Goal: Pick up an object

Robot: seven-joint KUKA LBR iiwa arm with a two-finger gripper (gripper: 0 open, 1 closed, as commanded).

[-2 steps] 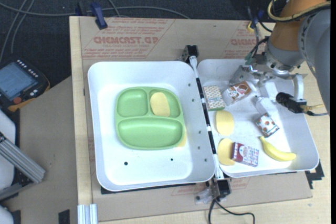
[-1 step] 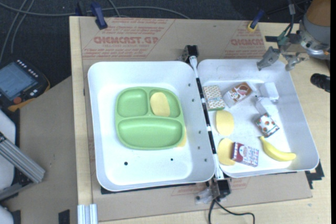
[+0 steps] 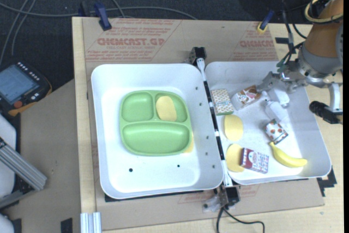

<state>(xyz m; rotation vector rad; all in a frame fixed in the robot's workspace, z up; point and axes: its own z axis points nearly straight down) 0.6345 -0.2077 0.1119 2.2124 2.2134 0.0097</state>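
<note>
While the left bin (image 3: 109,117) carries a green divided tray (image 3: 155,123) with a pale yellow piece (image 3: 166,108) in its upper right compartment, the objects to pick from lie scattered in the right bin (image 3: 319,142) across the divider. From left to right there: a small checked packet (image 3: 221,100), two yellow rounds (image 3: 234,127), a red-and-white carton (image 3: 254,160), a small brown-and-white packet (image 3: 246,96), a red-and-white can-like item (image 3: 276,131) and a banana (image 3: 287,157) near the front edge. The gripper (image 3: 277,101) hangs low over the bin's upper middle, beside the brown-and-white packet and above the can; nothing sits between its pale fingers, which look parted, though the angle makes that a judgement. The task appears to be at the approach stage, with no object lifted. The next move likely calls for settling squarely over one item and closing on it cleanly, without nudging its neighbours. Printed in red on the cardboard covering the tabletop (image 3: 131,41), the word "CHEMCAST" is readable; writing on the packets is too small to read.
</note>
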